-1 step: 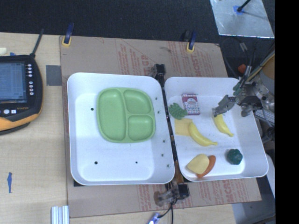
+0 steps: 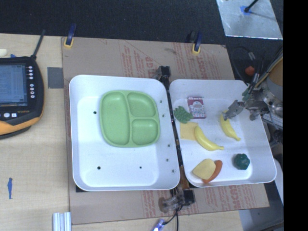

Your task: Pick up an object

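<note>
My gripper (image 2: 240, 113) hangs over the right side of the right bin (image 2: 262, 143), just above a small yellow banana (image 2: 229, 127). Its two fingers look spread apart and hold nothing. The same bin holds a second, larger banana (image 2: 208, 141), a yellow slab (image 2: 187, 131), a green leafy piece (image 2: 182, 114), a red and white box (image 2: 196, 107), a dark green lump (image 2: 241, 161), and a yellow wedge (image 2: 203, 168) beside an orange-red stick (image 2: 217, 169).
A green divided plate (image 2: 129, 118) lies in the left bin (image 2: 86, 167). A control pendant (image 2: 17, 95) rests at the bench's far left. Clamps (image 2: 196, 43) hold the cardboard underlay at the back edge.
</note>
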Available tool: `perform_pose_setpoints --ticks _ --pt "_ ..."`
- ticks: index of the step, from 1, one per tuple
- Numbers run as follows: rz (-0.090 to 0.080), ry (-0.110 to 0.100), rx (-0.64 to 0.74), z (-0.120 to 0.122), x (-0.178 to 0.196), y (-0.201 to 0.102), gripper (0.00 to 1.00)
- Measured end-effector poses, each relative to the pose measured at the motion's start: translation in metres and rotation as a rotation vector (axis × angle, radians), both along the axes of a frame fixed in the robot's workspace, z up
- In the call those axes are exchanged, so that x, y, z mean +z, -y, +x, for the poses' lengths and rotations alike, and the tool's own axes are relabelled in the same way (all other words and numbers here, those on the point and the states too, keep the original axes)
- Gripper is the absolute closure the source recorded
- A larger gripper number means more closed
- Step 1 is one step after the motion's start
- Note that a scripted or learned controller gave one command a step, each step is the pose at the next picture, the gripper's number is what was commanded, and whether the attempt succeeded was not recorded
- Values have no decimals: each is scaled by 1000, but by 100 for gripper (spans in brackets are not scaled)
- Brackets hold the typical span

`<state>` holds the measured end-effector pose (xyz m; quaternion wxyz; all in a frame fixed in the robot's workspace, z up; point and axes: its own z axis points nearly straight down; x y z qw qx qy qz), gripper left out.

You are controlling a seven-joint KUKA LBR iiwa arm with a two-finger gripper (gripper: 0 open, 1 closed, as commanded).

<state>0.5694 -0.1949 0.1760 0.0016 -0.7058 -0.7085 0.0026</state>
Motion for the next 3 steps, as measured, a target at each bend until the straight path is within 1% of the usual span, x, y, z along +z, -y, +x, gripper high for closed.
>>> perform_pose_setpoints --ticks 1,2,3 --pt "1 0 1 0 -85 -3 0" --pt "-1 0 4 0 -74 -1 100" --pt "1 3 4 -16 3 -72 100"
